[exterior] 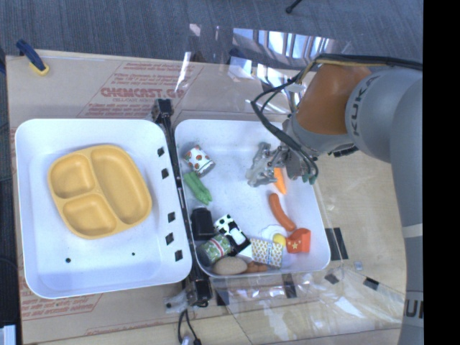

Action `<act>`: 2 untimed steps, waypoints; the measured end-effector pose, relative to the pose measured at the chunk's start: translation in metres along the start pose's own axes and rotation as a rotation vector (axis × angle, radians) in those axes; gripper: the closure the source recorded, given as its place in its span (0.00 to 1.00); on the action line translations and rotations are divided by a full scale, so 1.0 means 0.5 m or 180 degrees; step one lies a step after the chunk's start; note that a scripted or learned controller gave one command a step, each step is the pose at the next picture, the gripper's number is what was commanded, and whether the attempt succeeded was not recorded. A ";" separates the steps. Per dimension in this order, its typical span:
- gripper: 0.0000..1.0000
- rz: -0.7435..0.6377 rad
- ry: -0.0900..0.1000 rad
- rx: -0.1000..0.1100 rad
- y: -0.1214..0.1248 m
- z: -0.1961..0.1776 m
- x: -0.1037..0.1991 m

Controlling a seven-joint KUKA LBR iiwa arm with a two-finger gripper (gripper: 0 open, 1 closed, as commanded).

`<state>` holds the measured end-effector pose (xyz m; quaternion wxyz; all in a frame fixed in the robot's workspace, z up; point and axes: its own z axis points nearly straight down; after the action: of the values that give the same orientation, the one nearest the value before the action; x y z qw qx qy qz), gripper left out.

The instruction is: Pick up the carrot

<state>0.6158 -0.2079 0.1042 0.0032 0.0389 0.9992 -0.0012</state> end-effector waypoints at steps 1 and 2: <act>1.00 0.1032 -0.0015 0.0002 0.025 -0.239 0.001; 1.00 0.0122 0.0030 -0.0008 -0.010 -0.046 0.075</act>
<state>0.5780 -0.2097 0.1270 -0.0015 0.0581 0.9983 0.0002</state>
